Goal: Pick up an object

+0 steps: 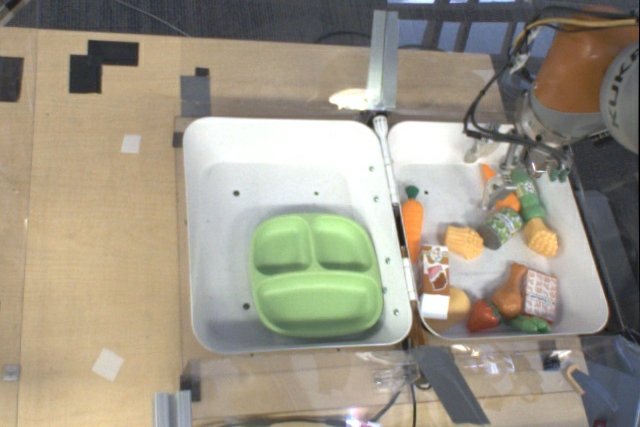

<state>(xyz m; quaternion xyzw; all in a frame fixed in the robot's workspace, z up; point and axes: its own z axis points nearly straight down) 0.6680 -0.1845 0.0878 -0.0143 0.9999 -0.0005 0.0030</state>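
The pincer (522, 177) (grip state unclear) hangs just above the toy food pile (505, 220).

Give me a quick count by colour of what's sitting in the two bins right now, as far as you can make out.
Green: 3, the divided plate in the left bin, a small piece under the pincer, another at the near edge
Orange: 2, carrot, piece
Yellow: 2
Red: 1
Brown: 1
Printed cartons: 2
Total: 11; the cluttered pile may hide more.
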